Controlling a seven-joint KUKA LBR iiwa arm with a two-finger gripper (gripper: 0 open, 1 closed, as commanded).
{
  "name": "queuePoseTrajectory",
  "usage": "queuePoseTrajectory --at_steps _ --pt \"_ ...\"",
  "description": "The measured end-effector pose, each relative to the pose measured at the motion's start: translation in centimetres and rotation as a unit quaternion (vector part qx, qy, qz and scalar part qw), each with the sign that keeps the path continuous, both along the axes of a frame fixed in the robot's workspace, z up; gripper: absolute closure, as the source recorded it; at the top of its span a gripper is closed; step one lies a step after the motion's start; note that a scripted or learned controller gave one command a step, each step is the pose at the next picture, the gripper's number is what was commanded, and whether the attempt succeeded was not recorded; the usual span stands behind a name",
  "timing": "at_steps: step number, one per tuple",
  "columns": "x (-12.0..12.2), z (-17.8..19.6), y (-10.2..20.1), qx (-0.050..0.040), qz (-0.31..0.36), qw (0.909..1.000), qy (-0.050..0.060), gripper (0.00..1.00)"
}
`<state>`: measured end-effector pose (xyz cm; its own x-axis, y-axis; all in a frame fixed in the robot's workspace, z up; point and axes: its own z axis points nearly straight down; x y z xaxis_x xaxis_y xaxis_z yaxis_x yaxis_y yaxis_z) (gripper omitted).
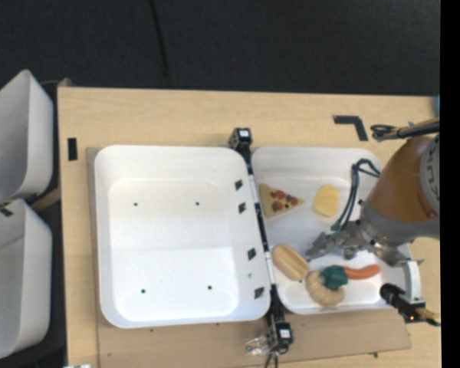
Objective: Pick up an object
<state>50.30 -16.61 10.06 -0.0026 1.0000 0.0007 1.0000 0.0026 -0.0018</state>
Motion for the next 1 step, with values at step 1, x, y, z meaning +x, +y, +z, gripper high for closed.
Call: queuePoseTrajectory --at_steps 1 --pt "3.05 5.41 -6.66 -0.0036 -0.002 1.0 -0.005 0.0"
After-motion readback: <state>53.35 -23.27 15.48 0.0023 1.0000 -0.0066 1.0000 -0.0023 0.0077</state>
